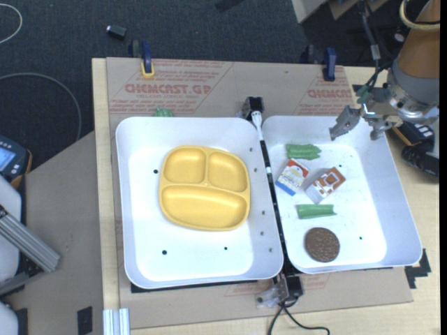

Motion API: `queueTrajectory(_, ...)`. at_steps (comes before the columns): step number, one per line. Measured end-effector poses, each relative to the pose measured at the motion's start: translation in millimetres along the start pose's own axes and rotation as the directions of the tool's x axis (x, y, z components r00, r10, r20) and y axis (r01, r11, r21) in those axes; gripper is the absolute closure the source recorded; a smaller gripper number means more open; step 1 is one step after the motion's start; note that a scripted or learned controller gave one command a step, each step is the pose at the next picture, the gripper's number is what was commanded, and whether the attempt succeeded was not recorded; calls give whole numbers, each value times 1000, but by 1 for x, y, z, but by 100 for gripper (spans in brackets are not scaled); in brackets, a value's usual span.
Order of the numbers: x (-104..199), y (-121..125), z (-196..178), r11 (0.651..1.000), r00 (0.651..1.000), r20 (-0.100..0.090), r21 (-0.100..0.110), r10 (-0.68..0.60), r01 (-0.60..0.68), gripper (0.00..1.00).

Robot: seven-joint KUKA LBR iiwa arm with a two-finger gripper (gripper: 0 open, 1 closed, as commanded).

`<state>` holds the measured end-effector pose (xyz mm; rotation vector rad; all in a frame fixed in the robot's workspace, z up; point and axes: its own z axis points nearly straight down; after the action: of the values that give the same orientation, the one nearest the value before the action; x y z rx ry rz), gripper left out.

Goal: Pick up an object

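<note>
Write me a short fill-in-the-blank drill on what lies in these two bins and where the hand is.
1. The yellow divided plate lies in the ____ bin of the view.
2. The round brown disc lies nearer the view's ____ edge than the other items in its bin.
3. The number of green pieces in the right bin is ____.
4. The hand hangs over the right bin's ____ rim.

Missing words: left; bottom; two; upper

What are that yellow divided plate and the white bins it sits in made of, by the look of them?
The yellow divided plate looks like moulded plastic: even colour, rounded compartment walls, a soft sheen. The left white bin and the right white bin look like thin formed plastic too, smooth and glossy with rolled rims, though painted metal cannot be ruled out.
</note>
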<state>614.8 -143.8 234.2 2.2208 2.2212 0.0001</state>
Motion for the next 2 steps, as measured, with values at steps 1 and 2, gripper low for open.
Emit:
queueTrajectory(1,47,-50,-180,1000,1000,1,-20,-5,5,0)
queueTrajectory(2,46,-50,-181,1000,1000,2,-5,-2,2,100)
